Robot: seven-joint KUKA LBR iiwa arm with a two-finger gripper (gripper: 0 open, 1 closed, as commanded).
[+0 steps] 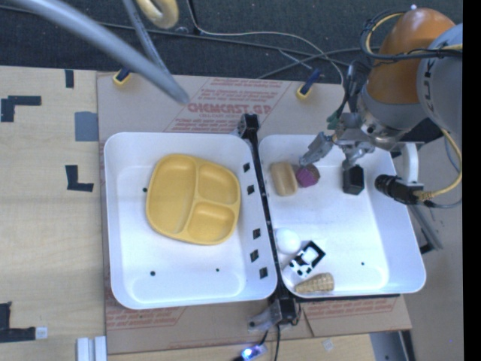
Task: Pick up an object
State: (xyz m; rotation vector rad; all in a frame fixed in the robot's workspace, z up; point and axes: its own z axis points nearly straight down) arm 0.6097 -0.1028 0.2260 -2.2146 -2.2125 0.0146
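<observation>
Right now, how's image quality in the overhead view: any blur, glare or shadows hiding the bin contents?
Camera view: a blurred grey bar crosses the upper left, out of focus; lighting is even and soft, with a faint shadow under the yellow divided plastic plate; the white bins look bright without hiding the small purple object or tan block; the gripper is slightly soft.
</observation>
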